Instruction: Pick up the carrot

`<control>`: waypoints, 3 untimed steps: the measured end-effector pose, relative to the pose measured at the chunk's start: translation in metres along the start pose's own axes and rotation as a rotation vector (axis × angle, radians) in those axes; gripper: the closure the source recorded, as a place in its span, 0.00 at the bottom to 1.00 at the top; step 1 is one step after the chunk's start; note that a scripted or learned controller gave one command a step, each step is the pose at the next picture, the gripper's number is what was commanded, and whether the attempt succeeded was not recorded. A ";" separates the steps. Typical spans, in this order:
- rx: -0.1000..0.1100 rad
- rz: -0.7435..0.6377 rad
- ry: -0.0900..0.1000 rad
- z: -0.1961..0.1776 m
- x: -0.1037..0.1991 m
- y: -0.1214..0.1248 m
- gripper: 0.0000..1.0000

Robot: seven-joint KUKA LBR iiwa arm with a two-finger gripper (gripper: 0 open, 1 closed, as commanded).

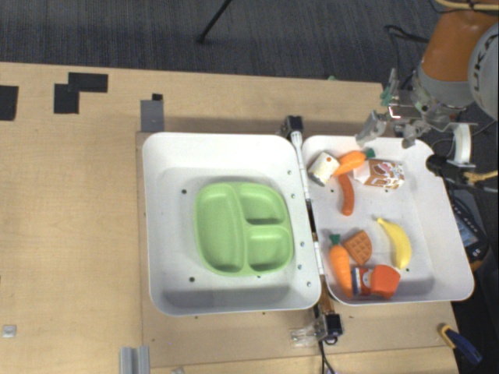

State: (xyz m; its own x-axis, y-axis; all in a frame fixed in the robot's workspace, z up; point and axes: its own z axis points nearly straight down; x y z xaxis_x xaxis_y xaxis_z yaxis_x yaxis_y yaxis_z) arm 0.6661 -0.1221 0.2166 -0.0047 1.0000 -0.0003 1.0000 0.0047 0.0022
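In the right bin [444, 209], one carrot [341, 265] with a green top lies near the front left corner. A second orange piece with a green tip [352, 160] rests by the far left, touching a reddish sausage [346, 196]. My gripper [387, 136] hovers over the bin's far edge, just right of that far orange piece. Its fingers [366, 135] are spread open with nothing between them.
A white block [322, 167], a snack packet [383, 174], a banana [398, 242], a waffle [359, 247] and a red-orange container [376, 280] share the right bin. The left bin [160, 209] holds a green divided plate [243, 226].
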 end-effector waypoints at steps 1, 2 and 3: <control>0.001 -0.109 0.000 0.078 0.023 -0.047 0.00; 0.000 -0.199 0.000 0.070 0.017 -0.128 0.00; 0.001 -0.124 0.001 0.032 0.086 -0.179 0.00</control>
State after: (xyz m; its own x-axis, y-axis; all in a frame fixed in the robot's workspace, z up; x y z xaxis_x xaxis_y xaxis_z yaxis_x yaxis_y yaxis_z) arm 0.4870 -0.0370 0.1844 -0.1282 0.9918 0.0010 0.9918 0.1282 0.0009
